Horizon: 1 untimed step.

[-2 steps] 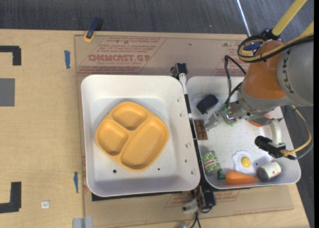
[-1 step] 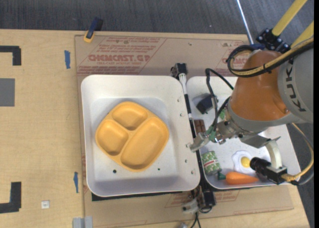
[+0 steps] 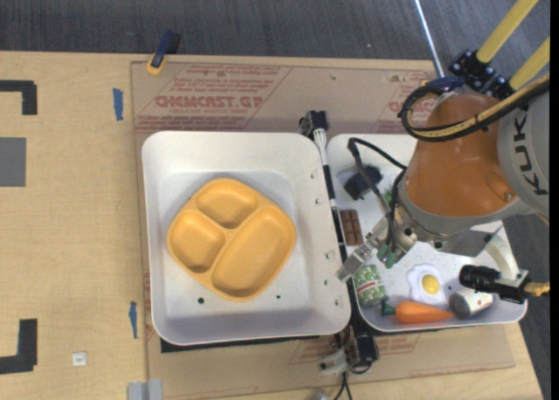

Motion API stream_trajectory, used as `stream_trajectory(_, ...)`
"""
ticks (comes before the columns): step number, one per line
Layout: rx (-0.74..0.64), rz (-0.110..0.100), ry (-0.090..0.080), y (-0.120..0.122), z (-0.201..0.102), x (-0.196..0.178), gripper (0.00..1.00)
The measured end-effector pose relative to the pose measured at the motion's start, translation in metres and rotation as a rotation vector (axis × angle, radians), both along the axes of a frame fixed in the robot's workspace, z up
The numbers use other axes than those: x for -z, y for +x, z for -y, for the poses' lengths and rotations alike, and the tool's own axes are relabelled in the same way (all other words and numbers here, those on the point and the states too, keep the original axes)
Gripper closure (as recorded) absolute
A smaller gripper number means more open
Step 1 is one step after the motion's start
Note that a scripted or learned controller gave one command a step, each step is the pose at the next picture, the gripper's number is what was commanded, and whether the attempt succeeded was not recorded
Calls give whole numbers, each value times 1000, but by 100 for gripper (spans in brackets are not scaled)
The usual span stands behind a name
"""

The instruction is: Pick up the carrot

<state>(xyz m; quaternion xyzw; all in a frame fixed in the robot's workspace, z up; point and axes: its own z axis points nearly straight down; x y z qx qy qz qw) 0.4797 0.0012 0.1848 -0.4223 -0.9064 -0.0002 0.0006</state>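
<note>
Gripper (image 3: 382,248) hangs low over the left part of the right bin (image 3: 384,152); whether it is open or closed cannot be told from this angle, and nothing can be seen held in it. Bench (image 3: 61,215) comes first by size, with a printed cardboard sheet (image 3: 218,97) lying on it under both bins. Next is the arm (image 3: 458,162), its orange band bulking over the middle of the right bin and hiding much of the floor there. Beside it, the left bin (image 3: 175,162) holds a yellow plate (image 3: 231,237) with three compartments, set near the bin's centre and turned at a slant. In the right bin, the carrot (image 3: 424,312) lies flat along the near wall, its length running left to right, apart from the gripper and nearer the camera than it. At the carrot's left end stands or leans a green can (image 3: 368,284), close under the gripper. A fried egg (image 3: 428,284) sits just behind the carrot, between it and the arm. A small white and red piece (image 3: 465,304) rests just beside the carrot's right end. A brown bar (image 3: 351,227) lies against the bin's left wall.
</note>
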Motion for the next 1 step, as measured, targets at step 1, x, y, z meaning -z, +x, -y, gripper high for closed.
stream_trajectory(1,0,0,0,0,0,0,0)
